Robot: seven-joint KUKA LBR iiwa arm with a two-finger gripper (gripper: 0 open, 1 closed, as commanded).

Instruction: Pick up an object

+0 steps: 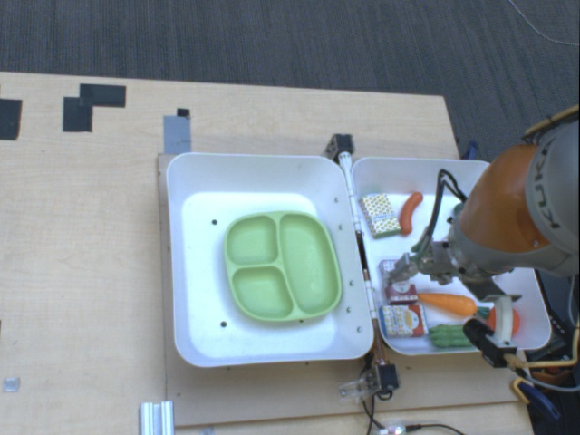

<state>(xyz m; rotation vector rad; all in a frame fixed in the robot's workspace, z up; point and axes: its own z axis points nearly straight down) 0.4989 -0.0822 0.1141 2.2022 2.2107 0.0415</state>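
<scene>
Pale wood bench top (82,270) under even overhead light, dark grey carpet floor (272,25) beyond its far edge, black tape patches (91,105) on the far-left part of the bench, a thin cable (521,12) trailing over the carpet at far right.

You've got a divided plate (283,266) in the left bin (195,270); the right bin (426,172) holds a sausage (410,210), carrot (446,304) and small packets (381,214).
</scene>
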